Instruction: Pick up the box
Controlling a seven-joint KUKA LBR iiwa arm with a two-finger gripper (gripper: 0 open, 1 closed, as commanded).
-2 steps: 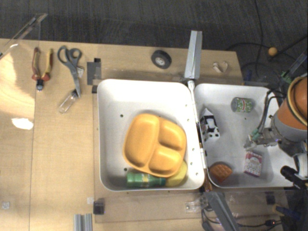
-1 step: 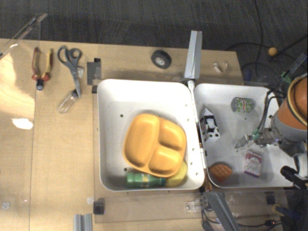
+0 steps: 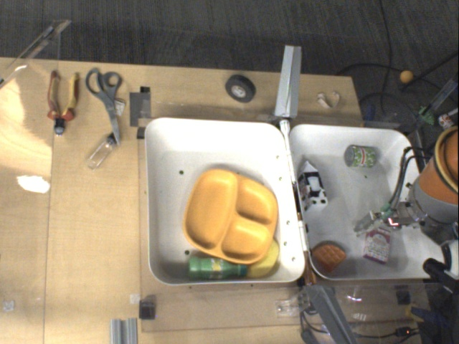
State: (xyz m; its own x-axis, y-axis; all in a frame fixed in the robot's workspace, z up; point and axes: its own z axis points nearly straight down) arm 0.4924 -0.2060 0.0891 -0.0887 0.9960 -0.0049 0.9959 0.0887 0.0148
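Claw (image 3: 374,223) above one box (image 3: 377,247)

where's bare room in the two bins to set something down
Left bin: bare along the back and left walls around the yellow tray; front is crowded by the green bottle. Right bin: bare middle between can, brown disc and small box.
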